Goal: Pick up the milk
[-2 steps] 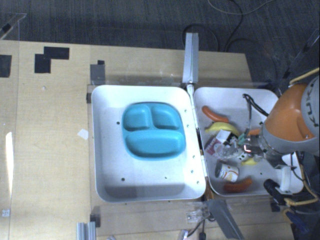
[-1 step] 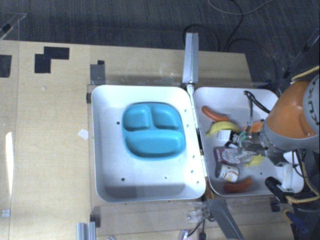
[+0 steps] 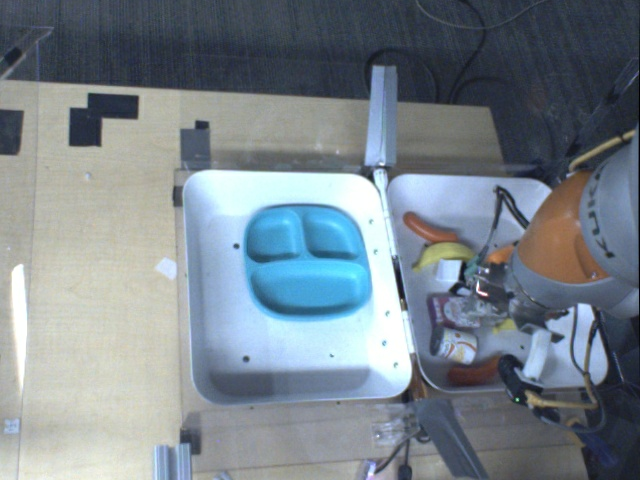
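Observation:
The milk [image 3: 457, 346] looks like a small white bottle lying on its side near the front of the right bin [image 3: 520, 190], its dark cap pointing left. My gripper [image 3: 478, 302] hangs low over the middle of that bin, just behind the milk and beside a purple packet [image 3: 439, 309]. The grey arm with its orange band [image 3: 560, 243] comes in from the right and hides the things under the wrist. I see nothing lifted off the bin floor.
In the right bin, a red sausage [image 3: 429, 228] and a yellow banana [image 3: 443, 254] lie behind the gripper, and another red sausage [image 3: 475, 373] lies at the front wall. A blue divided plate [image 3: 305, 263] sits in the left bin [image 3: 215, 298]. Cables trail at the right.

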